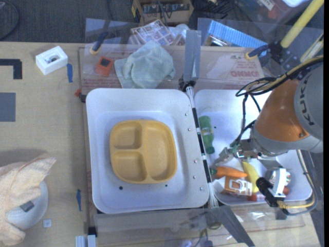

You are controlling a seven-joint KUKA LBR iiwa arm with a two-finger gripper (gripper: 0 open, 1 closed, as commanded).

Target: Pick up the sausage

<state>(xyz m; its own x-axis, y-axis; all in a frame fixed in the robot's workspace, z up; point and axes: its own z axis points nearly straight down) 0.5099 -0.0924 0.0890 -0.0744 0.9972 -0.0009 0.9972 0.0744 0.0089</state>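
Crumpled beige cloth (23, 175) lies at the bench's near left corner, draped over a white bowl-like thing (24, 210). Just right of it is the first of the 2 bins. This left bin (100, 117) carries 1 yellow plate (144, 151) with 3 compartments, lying flat in the bin's middle.

The right bin (221, 107) has its things gathered toward the near edge. A green piece (206, 133) lies along its left wall, lengthwise toward the far edge. Nearer, the sausage (231, 172), taken here to be the orange-brown stick, lies crosswise close to the bin's near left corner, 1 end by the left wall. An orange and white packet (239, 188) lies against its near side. A yellow piece (250, 170) lies slanted at its right end. A red strip (268, 193) shows by the near edge, partly hidden.

The arm (280, 120) reaches in over the right bin's right edge. Its gripper (232, 152) hangs just on the far side of the sausage, between the green piece and the yellow piece. Whether it touches any of them cannot be told, nor whether the claw is spread or pressed together.

Beyond the far edge of the left bin a grey-green cloth (146, 65) lies bunched. A small white box (51, 59) sits toward the bench's far left corner.
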